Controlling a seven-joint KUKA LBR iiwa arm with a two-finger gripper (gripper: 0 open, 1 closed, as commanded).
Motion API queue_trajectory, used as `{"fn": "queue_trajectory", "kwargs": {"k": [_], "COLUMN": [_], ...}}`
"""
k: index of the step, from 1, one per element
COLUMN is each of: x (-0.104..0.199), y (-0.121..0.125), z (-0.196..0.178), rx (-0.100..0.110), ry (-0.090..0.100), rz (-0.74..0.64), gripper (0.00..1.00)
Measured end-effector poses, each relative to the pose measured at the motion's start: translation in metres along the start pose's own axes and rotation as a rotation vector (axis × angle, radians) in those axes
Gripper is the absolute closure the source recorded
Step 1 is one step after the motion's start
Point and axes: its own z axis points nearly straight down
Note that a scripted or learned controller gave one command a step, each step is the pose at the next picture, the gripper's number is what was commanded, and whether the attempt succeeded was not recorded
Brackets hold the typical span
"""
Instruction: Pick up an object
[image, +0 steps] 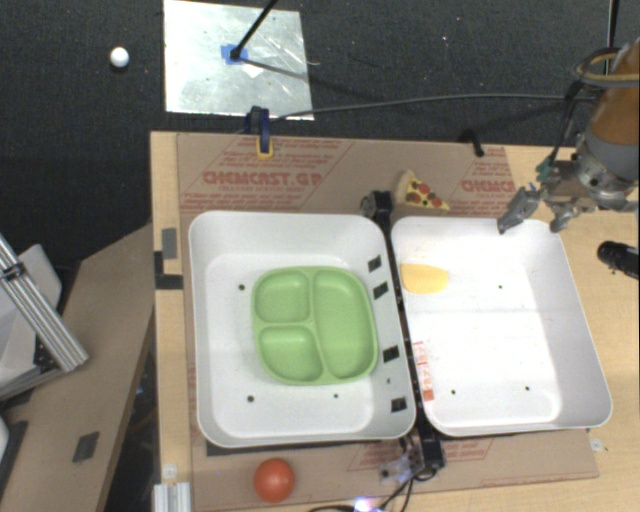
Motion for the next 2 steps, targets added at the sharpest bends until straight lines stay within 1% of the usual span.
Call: {"fn": "queue_trajectory", "kwargs": {"k": [1, 2], "x": [0.001, 0.002], "y": [0.002, 0.005], "z": [-0.009, 0.032], "rx": [-0.012, -0.011], "ry": [-0.002, -0.002], "rz": [-0.003, -0.004], "gripper": [0.00, 0.00]}}
